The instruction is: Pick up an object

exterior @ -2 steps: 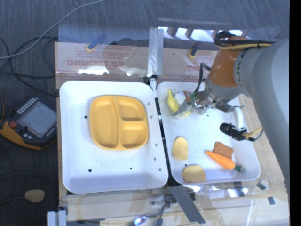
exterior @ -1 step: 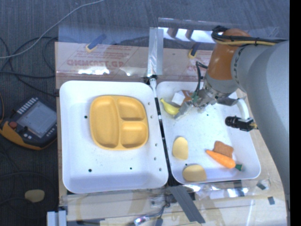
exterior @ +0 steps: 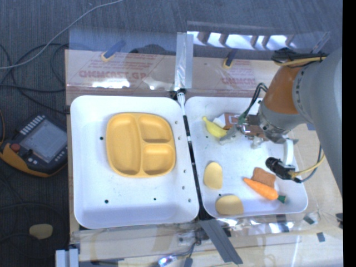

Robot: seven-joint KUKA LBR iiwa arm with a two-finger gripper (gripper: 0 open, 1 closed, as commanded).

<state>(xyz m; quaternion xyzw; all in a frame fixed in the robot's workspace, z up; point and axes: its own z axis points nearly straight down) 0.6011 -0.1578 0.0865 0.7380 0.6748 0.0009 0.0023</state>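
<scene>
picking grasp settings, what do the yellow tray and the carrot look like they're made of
Yellow tray: likely hard moulded plastic, smooth with a soft sheen, three pressed compartments. Carrot: probably toy plastic or rubber, uniform orange, green tip; which one the look leaves open.

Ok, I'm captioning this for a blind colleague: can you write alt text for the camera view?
A grey arm's gripper hangs low in the right bin beside a banana, with a carrot and two pale yellow pieces nearby. The left bin holds a yellow divided tray.
</scene>
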